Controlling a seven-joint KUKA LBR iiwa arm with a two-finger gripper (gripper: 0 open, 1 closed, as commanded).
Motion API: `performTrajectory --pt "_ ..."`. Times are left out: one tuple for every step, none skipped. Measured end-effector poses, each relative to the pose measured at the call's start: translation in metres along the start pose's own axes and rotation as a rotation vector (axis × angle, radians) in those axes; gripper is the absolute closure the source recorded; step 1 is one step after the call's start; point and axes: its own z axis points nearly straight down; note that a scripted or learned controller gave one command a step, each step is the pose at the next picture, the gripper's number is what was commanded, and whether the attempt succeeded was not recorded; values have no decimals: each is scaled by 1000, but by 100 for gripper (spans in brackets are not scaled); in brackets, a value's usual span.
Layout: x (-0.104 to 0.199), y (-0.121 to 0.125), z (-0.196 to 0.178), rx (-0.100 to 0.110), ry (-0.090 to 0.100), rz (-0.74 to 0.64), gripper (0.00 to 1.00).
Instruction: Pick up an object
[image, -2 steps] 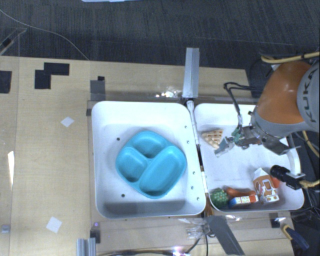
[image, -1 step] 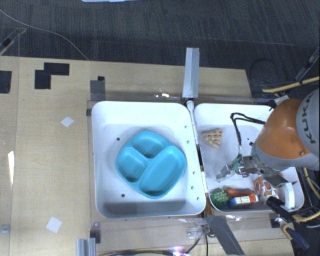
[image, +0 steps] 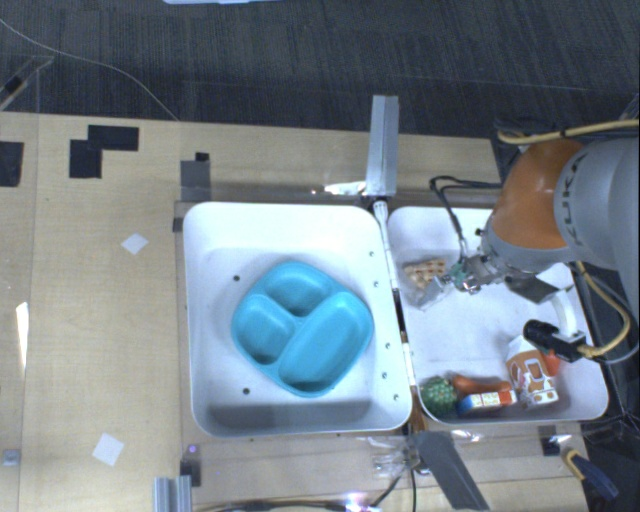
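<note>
The arm reached in from the right and hung low over the right-hand bin, its pincer down near the bin's upper left corner. Just beside the tip lay a small tan, speckled packet with something pale under or next to it; that seemed the thing it was after. Whether the pincer was parted or clenched I could not tell, the metal being too small and muddled against the white floor, and I would not say it held anything.

The other pieces lay well apart from it, crowded along the near wall of the same bin: a green knobbly ball, an orange carrot-like piece, a little blue and red box and a white and orange carton. My guess was that they had slid or been tipped there, which left the packet alone and the easier target, with room on all sides but the wall.

The left bin carried a blue divided dish, lying flat in the middle, nowhere near the arm. A cable looped from the wrist above the bin's far edge, slack enough not to drag.

By my reckoning the pick was not yet made.
</note>
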Motion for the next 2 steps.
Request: performTrajectory --pt "-7 40 2 4 3 -185 0" --pt "-8 41 -9 1 1 -186 100"
